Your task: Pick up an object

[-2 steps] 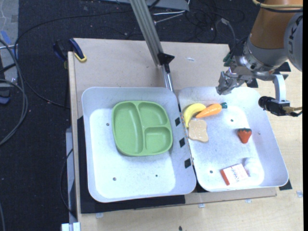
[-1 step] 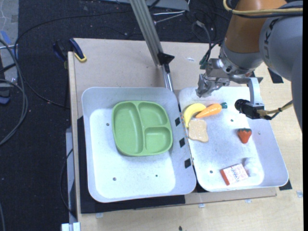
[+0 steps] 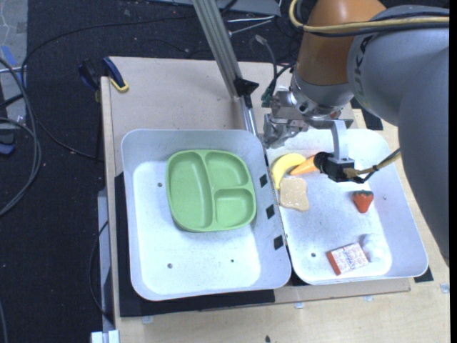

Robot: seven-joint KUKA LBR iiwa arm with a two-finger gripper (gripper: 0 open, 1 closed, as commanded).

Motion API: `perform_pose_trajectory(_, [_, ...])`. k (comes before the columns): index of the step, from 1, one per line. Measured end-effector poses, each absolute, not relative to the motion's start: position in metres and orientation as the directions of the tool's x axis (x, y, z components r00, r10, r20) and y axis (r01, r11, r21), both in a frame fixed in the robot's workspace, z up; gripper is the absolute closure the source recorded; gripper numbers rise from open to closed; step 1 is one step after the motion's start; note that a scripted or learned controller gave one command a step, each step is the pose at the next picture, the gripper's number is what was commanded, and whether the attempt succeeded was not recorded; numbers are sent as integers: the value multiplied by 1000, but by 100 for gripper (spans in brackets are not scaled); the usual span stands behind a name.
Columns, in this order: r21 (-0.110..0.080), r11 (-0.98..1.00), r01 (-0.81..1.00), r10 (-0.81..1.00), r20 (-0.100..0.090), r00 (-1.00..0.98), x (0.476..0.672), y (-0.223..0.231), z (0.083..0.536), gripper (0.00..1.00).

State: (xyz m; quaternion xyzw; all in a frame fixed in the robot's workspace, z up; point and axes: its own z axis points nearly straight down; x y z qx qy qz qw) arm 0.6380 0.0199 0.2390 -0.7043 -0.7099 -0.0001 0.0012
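Note:
My gripper [image 3: 280,136] hangs over the far left corner of the right bin [image 3: 400,234], just above a yellow banana [image 3: 284,167]. An orange carrot piece [image 3: 305,167] lies against the banana's right side. A tan slice of bread [image 3: 294,194] rests just in front of them. Further right lies a red strawberry [image 3: 363,201]. A small red and white box [image 3: 348,257] sits near the bin's front edge. I see nothing held in the gripper.
A green divided plate [image 3: 211,190] lies in the left bin [image 3: 150,263]. A slanted metal pole [image 3: 218,34] rises behind the bins, close to the gripper. A black cable part [image 3: 335,167] hangs over the right bin beside the carrot.

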Motion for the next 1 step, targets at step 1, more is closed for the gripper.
perform_pose_trajectory(1, [-2, 7, 1000, 1000, 1, -7, 632, 72, 227, 100])
